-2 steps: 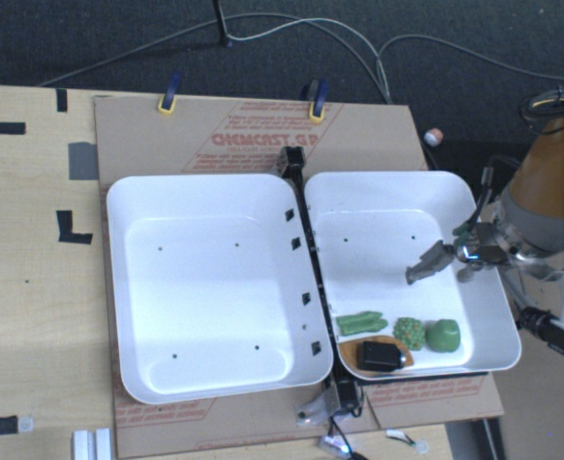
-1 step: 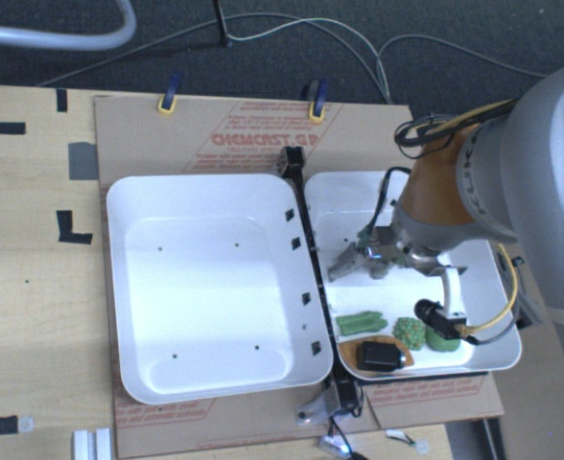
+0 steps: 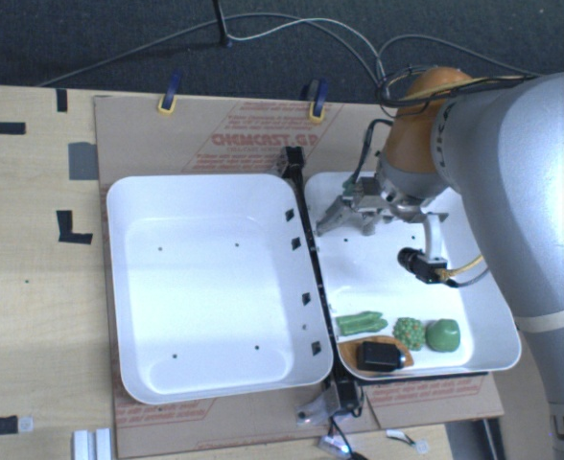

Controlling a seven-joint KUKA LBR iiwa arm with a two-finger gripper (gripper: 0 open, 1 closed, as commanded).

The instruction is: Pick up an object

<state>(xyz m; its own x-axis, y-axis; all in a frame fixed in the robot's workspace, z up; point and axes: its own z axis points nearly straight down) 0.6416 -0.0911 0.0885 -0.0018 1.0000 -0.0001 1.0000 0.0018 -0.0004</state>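
- So the pick hasn't really happened yet as far as I can judge, nothing is up off the bin floor and all the objects sit in a bunch at the near end of the right bin
- The gripper hangs over the far left part of that bin, close to the divider between the two bins, and its fingers look slightly spread with nothing between them, though they're small in the shot so take that loosely
- Candidates to grab, all well apart from the fingers and toward the camera from them: a long green bean-like piece, a bumpy green broccoli-like thing, a rounded green object, and a black object lying on something orange
- The bean piece is the closest one to the fingers, the round green one the farthest and off toward the arm's side
- The left bin lies on the other side of the fingers, across the divider
- What's left is basically everything: get over one item, drop down, close, lift
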